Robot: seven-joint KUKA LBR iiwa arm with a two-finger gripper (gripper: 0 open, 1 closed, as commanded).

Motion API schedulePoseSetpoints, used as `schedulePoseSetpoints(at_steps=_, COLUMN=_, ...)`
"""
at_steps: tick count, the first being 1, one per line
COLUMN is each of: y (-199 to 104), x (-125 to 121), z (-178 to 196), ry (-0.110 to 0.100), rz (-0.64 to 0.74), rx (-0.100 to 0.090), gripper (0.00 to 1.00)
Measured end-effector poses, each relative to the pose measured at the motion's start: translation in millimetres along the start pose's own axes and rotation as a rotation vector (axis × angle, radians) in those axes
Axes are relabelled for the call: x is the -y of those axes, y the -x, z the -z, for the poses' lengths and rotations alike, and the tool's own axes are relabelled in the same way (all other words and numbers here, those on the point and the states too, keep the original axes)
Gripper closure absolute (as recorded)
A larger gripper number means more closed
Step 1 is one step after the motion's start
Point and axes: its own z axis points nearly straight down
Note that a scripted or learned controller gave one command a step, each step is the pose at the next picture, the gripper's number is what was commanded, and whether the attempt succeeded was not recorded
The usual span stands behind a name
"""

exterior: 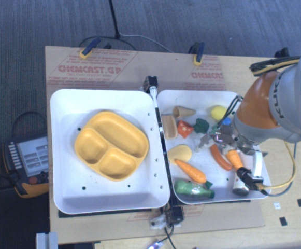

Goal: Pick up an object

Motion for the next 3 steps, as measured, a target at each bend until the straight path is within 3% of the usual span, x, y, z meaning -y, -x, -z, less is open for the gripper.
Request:
schedulePoseSetpoints(at_steps=1, y=0, x=-1, z=10, ry=0.001, rz=0.0, rx=0.0, gripper=1.0)
schedulePoseSetpoints(at_steps=2, y=0, x=0, z=9, ry=-0.001, rz=0.0, rx=0.0, gripper=0.0)
schedulePoseSetpoints(at_steps=3, y=-3, x=34, z=1, ry=0.008, rz=-0.008, rx=0.003, gripper=0.0)
